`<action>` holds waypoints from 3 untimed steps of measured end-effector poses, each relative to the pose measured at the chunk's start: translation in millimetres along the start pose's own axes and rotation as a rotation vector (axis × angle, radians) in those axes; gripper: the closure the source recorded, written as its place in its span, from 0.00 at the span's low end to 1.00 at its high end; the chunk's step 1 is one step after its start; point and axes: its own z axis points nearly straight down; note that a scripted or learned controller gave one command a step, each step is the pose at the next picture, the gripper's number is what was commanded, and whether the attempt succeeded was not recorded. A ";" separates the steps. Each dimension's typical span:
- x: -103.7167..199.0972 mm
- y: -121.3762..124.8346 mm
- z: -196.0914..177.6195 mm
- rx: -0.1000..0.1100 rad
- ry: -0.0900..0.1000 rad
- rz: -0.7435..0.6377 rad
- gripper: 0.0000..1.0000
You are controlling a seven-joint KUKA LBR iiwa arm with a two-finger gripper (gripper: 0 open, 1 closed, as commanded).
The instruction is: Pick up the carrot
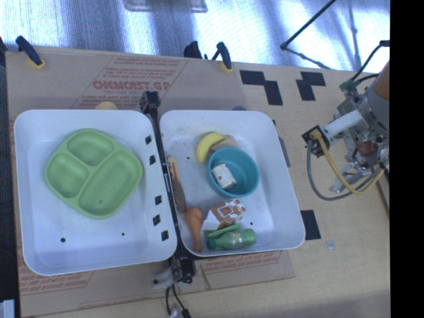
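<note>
1. Found the green bottle [232, 238] lying nearest, on its side along the near wall of the right bin [285, 197].
2. Placed the carrot [193, 224] just left of that bottle, in the bin's near-left corner, close against the left wall.
3. Saw the gripper [358, 152] well to the right, outside both bins; could not tell whether the claw stood apart or together.
4. Judged crowding the main risk: could strike the wall on descent, or close on the bottle or the patterned packet [230, 212] just right of the carrot instead.
5. Judged a slip likely too, given a tapered body.
6. Read the carrot's long axis as running far to near, slightly slanted, thicker end far and narrow tip apparently pointing near.
</note>
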 end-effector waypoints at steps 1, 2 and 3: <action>19.7 4.4 -110.7 -0.005 0.010 -0.058 0.00; 65.5 9.5 -191.2 -0.002 0.009 -0.003 0.00; 134.3 12.3 -186.2 0.002 0.001 -0.011 0.00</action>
